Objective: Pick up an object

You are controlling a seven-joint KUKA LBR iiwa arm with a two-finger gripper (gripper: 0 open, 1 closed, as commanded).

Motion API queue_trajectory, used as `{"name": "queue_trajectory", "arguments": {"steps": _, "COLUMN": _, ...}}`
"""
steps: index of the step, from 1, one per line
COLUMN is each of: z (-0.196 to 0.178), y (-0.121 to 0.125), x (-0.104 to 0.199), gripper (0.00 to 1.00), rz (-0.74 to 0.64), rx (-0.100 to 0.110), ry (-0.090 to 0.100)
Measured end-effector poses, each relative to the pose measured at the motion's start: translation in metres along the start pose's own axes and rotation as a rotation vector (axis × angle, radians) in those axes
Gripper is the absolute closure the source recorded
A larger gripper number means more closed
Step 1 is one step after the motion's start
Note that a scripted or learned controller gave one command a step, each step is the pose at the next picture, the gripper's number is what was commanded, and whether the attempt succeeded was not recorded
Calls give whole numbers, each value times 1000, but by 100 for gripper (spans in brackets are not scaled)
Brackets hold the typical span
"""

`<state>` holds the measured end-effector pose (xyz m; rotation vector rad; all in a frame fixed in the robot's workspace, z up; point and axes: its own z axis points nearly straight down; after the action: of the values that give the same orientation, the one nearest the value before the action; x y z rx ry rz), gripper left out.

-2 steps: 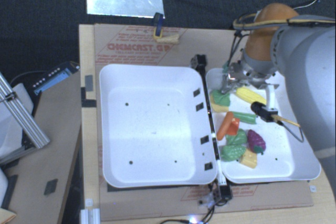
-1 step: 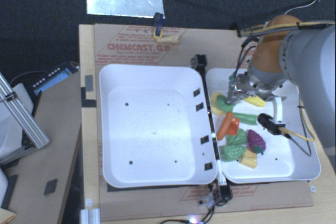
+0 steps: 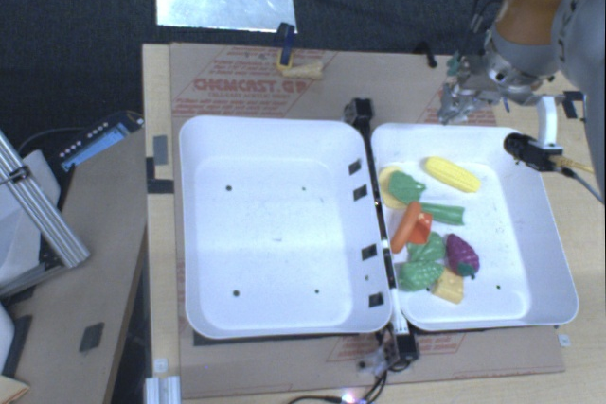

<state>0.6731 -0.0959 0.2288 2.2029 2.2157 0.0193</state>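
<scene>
Brown printed cardboard sheet [image 3: 241, 80] covering the bench, mid-frame.
Two shallow white bins sit side by side on it, touching at a black hinged seam: the left bin [image 3: 275, 227] centre-left, the right bin [image 3: 530, 232] centre-right. A yellow-and-blue clip [image 3: 287, 52] rests at the sheet's upper edge.

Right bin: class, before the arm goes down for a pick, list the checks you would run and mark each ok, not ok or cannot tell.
1. Objects to pick are in the right bin: ok; corn cob, carrot, purple eggplant and green pieces lie there.
2. Gripper is above an object: not ok; it sits over the cardboard beyond the bin's far rim.
3. Gripper is free of any object: cannot tell; too small and blurred.
4. An isolated target exists: ok; the corn cob lies apart from the cluster.
5. Clustered items can be grasped cleanly: not ok; the carrot and green pieces touch.
</scene>
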Motion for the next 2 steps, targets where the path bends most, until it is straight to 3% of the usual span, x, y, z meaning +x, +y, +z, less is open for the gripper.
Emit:
{"name": "queue_trajectory", "arguments": {"steps": 1, "z": -102, "y": 0, "x": 94, "gripper": 100, "rz": -7, "rx": 6, "ry": 5}}
{"name": "queue_trajectory", "arguments": {"steps": 2, "z": -125, "y": -1, "x": 167, "gripper": 100, "rz": -6, "rx": 15, "ry": 6}}
